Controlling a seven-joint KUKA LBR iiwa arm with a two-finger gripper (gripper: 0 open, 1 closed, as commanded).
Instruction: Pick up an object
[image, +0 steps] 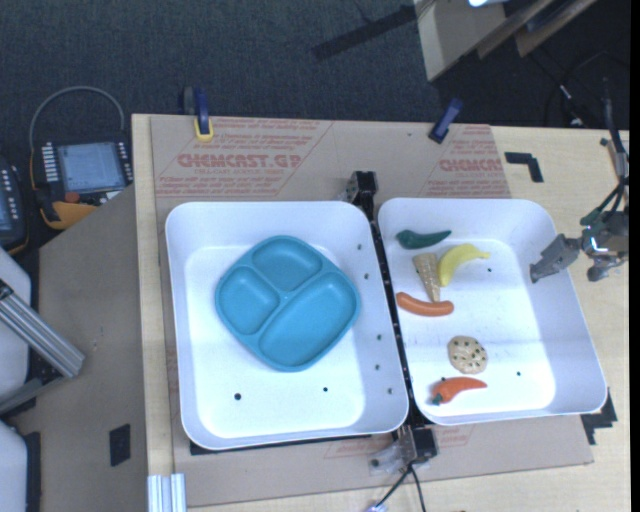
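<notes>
Camera view, looking down at a slant on the counter (300, 150), a pale wooden board printed with red lettering. Two shallow white bins of smooth moulded plastic with rounded corners sit side by side on it. The left bin (200, 400), centre-left of the frame, holds a blue plate (288, 315), a rounded-square tray with three compartments, turned diagonally to the bin walls.

The right bin (560, 360), centre-right of the frame, holds six small toy foods in its left half. From the top down: a dark green pepper (424, 238), long axis nearly horizontal, tapering toward the right; a yellow banana (459, 261), curved, long axis running from lower left to upper right; a tan waffle cone (428, 275), grid-textured, roughly upright in the frame and touching the banana's lower end; an orange-red sausage (425, 306), smooth cylinder, long axis near horizontal, tilted slightly down to the right; a round speckled cookie (467, 353); and an orange-red chilli (458, 389) with a green stem at its lower left, long axis rising toward the right.

The hand (556, 258), grey metal, sits at the right wall of the right bin, well apart from the foods; whether it is apart or together cannot be told.
</notes>
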